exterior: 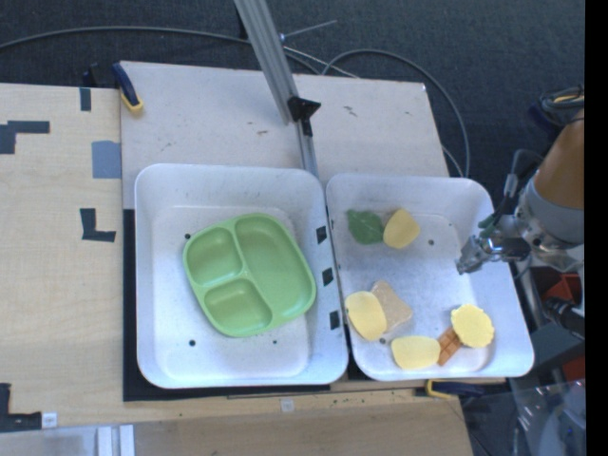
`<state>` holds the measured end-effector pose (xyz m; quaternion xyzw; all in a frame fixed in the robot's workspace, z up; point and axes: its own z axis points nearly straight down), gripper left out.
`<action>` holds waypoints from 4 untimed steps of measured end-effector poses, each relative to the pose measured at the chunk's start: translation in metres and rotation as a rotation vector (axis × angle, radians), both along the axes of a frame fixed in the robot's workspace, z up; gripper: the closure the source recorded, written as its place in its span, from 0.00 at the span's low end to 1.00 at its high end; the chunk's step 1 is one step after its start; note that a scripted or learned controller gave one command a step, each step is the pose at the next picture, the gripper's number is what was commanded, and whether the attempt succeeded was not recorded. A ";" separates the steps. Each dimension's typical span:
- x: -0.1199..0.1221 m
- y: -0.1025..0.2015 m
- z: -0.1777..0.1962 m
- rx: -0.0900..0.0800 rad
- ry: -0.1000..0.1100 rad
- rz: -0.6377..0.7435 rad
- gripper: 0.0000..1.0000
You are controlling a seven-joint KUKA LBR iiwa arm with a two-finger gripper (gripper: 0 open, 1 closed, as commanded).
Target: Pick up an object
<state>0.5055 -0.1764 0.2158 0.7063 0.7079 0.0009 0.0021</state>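
Observation:
The right bin (432, 190) holds several small food toys. A green leafy piece (364, 225) and a yellow piece (402, 228) lie at its back. Toward the front lie a yellow round piece (365, 313) against a tan bread slice (393, 304), another yellow piece (415, 351), a brown waffle-like stick (448, 345) and a yellow ruffled piece (472, 326). My gripper (472, 255) hangs over the bin's right side, above bare floor, apart from every toy. Nothing shows in it.
The left bin (157, 255) carries a green divided plate (249, 275). A grey metal pole (271, 46) slants down to the bins' back junction. Cables run across the dark floor behind, and a blue-and-yellow clamp (127, 88) sits at the board's back left.

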 end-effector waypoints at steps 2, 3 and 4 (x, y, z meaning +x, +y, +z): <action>0.002 0.103 0.010 0.004 0.005 0.006 1.00; 0.008 0.165 0.005 0.004 0.007 0.006 1.00; 0.004 0.214 0.016 0.003 0.006 0.006 1.00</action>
